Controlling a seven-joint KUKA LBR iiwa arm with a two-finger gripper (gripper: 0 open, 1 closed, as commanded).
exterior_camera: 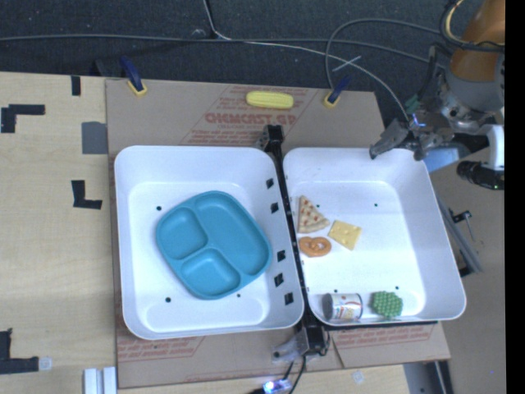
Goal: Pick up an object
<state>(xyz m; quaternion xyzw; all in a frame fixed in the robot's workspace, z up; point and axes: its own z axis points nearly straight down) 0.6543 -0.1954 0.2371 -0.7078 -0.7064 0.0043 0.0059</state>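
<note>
The right bin holds a pizza slice, a yellow cheese wedge and a small orange ring near its left wall. A tin can lies on its side beside a green knobbly piece at the front wall. My gripper hangs over the bin's far right corner, well away from all of them. Its dark fingers are spread open with nothing between them.
The left bin holds a blue divided plate. A yellow oblong object lies on the cardboard behind the bins. Cables loop above the right bin, and two blue-and-yellow clamps hold the cardboard's back edge.
</note>
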